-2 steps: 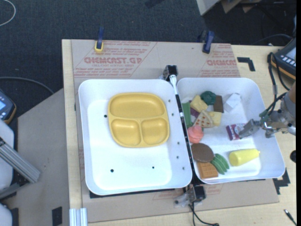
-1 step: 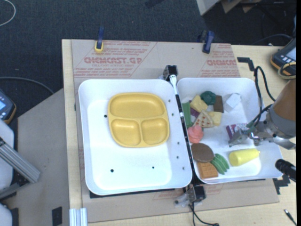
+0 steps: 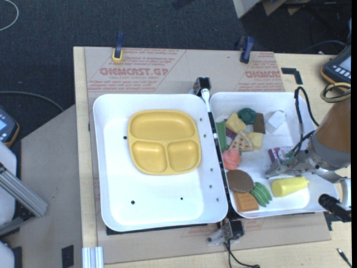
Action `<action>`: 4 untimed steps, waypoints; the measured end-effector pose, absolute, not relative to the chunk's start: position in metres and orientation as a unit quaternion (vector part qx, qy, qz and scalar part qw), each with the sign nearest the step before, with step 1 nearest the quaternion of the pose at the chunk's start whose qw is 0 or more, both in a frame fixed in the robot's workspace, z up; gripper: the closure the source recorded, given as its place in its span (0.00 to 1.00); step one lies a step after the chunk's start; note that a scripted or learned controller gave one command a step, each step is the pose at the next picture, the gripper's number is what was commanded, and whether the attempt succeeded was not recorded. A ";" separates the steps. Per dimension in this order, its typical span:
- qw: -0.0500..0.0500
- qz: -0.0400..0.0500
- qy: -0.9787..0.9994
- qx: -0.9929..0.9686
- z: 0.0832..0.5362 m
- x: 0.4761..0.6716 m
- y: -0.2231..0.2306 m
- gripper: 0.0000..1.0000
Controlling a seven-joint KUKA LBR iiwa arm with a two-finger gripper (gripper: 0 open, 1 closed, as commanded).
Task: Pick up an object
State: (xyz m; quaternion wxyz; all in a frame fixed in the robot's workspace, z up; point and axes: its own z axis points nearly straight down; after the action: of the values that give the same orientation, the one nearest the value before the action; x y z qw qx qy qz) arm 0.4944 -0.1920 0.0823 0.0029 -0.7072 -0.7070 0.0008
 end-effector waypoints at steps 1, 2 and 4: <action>0.000 0.000 -0.707 -0.708 0.095 0.496 -0.193 1.00; -0.004 -0.001 -0.707 -0.707 0.147 0.505 -0.200 1.00; -0.003 -0.001 -0.708 -0.707 0.226 0.500 -0.197 1.00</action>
State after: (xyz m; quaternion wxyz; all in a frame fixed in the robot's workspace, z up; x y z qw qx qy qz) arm 0.4997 -0.1973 0.2264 -0.0032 -0.7067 -0.7075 -0.0009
